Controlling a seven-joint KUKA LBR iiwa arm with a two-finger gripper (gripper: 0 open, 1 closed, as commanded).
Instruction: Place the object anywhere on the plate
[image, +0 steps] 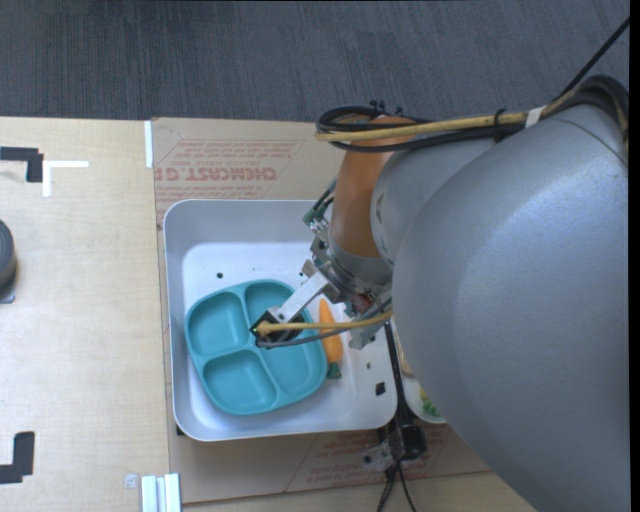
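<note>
A teal plate (240, 355) with three compartments lies in the left half of a white bin (200, 250). An orange object (328, 335) with a green end sits at the plate's right edge, partly over the rim; whether it rests on the plate or on the bin floor beside it, I cannot tell. My gripper (345, 310) hangs directly over that orange object, below the orange band of the wrist. The arm's bulk hides most of the gripper and the object's upper part.
The big grey arm covers the right side of the view and the second bin. A pale, green-flecked thing (422, 405) peeks out beneath it. The bin stands on brown cardboard (230, 165). A dark round object (5, 262) sits at the bench's far left.
</note>
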